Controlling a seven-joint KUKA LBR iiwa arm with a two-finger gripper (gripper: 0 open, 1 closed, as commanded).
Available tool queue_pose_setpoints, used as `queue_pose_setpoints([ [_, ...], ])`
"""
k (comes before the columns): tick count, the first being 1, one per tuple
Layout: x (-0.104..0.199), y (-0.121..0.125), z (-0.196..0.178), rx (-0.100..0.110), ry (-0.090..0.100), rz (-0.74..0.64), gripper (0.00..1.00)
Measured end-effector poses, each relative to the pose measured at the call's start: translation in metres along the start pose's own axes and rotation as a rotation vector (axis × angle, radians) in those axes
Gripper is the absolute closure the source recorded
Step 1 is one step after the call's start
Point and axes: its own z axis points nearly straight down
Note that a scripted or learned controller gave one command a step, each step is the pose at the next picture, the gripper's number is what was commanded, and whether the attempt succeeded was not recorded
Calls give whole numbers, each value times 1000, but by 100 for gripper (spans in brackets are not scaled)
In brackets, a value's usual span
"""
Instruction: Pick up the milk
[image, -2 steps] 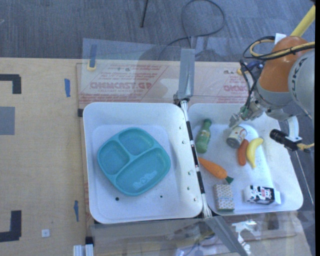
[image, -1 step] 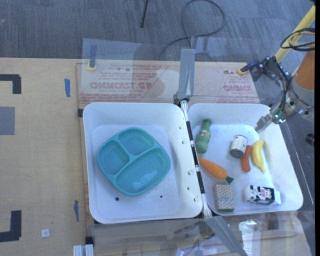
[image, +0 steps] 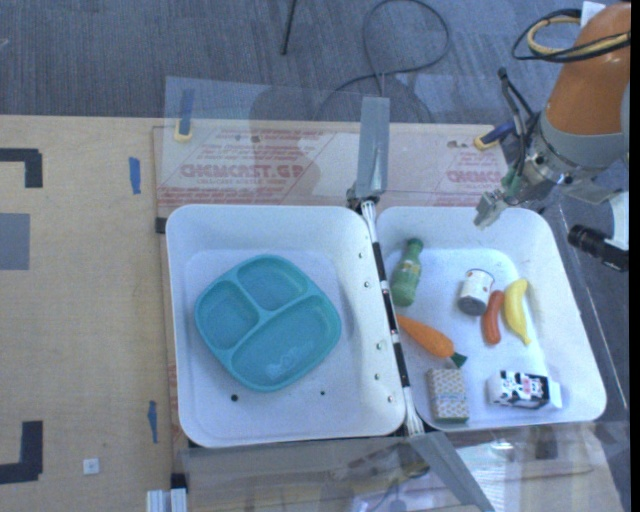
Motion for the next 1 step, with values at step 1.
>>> queue_pose_setpoints([
  [1, 32, 29, -70, 1, 0, -23, 100],
])
